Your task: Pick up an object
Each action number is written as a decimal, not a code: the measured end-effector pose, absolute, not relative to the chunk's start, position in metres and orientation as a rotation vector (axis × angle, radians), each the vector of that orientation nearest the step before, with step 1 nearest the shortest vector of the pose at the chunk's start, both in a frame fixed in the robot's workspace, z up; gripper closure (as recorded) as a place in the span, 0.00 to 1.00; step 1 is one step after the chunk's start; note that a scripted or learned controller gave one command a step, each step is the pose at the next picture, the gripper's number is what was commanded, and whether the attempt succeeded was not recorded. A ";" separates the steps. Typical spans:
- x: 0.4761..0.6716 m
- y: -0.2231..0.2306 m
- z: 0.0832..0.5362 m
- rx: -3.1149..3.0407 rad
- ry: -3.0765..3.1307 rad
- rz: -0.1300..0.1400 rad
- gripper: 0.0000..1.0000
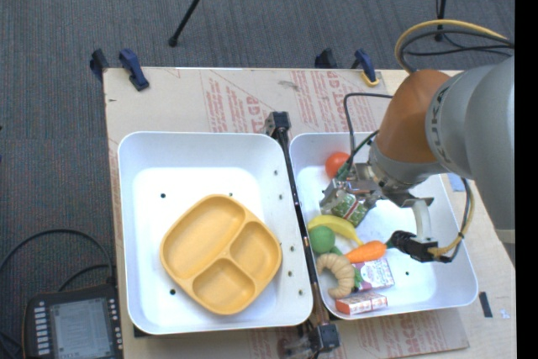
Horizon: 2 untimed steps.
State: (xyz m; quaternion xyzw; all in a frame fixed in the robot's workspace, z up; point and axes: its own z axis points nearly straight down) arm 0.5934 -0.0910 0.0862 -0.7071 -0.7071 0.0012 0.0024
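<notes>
**Inspector:** One camera view was examined, looking down on both bins. The gripper point(349, 191) hung over the upper left part of the right bin point(450, 286), directly above a small green-and-grey packet point(346, 206). Nothing could be confirmed as held.

**Clerk:** Were the fingers apart or together?

**Inspector:** That could not be told; the wrist and its orange band point(412, 118) covered most of the tool from above.

**Clerk:** Where did the candidate objects lie?

**Inspector:** All were in the right bin. The packet sat under the tool. A red tomato point(337, 163) lay just beyond it toward the bin's far left corner. A banana point(332, 225) lay just nearer the camera, its long axis running left to right. Nearer again were a green lime point(323, 240), a carrot point(366, 251) pointing roughly left to right, a croissant point(338, 273) and two small cartons point(370, 286). The left bin point(134, 181) held a yellow divided plate point(220, 255), well apart from the tool.

**Clerk:** And the governing relation?

**Inspector:** In my judgement, the packet lay straight below the tool, so the coming move called for a descent and no sideways travel; the banana, touching or nearly touching the packet, risked being caught too.
</notes>
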 end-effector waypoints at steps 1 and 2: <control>0.594 -0.092 0.095 -2.223 -2.211 0.004 1.00; 0.594 -0.092 0.095 -2.222 -2.212 0.004 0.00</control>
